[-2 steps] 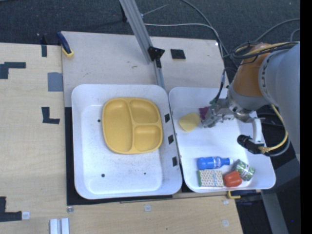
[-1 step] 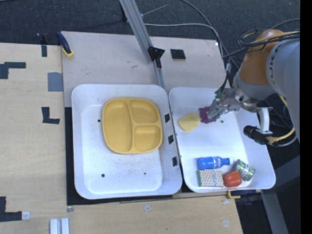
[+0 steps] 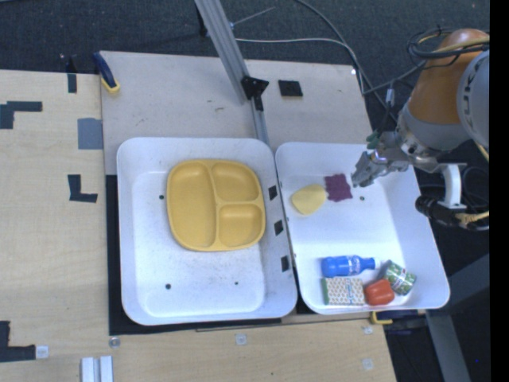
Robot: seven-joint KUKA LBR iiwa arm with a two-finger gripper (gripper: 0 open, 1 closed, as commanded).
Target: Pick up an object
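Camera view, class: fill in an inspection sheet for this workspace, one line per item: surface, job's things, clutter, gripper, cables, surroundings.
Surface: bench bearing a left bin and a right bin, side by side.
Job's things: in the right bin, a yellow lump touching a purple piece; near the front, a blue bottle, patterned box, red item and green packet.
Clutter: yellow divided tray in the left bin.
Gripper: gripper over the right bin, beside the purple piece; nothing seen held.
Cables: black cables behind the bins.
Surroundings: dark floor, slanted metal pole.
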